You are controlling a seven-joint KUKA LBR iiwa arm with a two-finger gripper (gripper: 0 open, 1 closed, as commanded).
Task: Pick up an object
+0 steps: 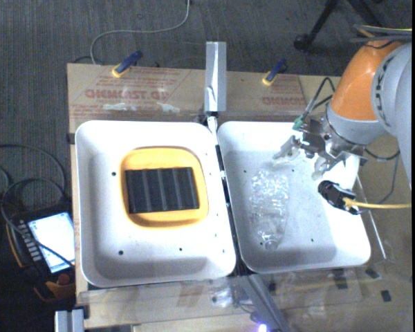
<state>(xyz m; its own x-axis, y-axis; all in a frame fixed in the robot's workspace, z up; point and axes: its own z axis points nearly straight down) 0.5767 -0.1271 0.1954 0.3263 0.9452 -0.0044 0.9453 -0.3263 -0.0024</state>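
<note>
Right white bin [346, 251], clear plastic bottle [270, 206] lower-left of fingers [288, 148]

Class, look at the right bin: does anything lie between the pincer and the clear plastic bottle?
Nothing visible does. The pincer hangs over the right bin, up and to the right of the clear plastic bottle, with bare white bin floor between them.

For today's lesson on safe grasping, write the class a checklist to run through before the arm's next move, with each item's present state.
1. Target in reach: clear plastic bottle lies in the right bin: ok.
2. Gripper above that bin, beside the bottle's upper end: ok.
3. Bottle free of neighbours: ok.
4. Finger opening: cannot tell.
5. Yellow tray sits in the left bin, out of the way: ok.
</note>
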